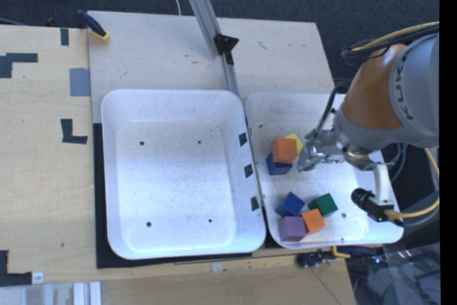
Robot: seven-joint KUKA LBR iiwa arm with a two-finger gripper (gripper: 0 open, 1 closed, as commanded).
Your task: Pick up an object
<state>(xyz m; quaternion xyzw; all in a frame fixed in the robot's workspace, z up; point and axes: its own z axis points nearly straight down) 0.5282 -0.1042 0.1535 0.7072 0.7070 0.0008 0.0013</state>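
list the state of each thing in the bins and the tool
tool: low in the right bin, beside the orange cube
orange cube: stacked on a blue cube
yellow cube: behind the orange cube, mostly hidden
blue, green, orange, purple cubes: clustered on the bin floor
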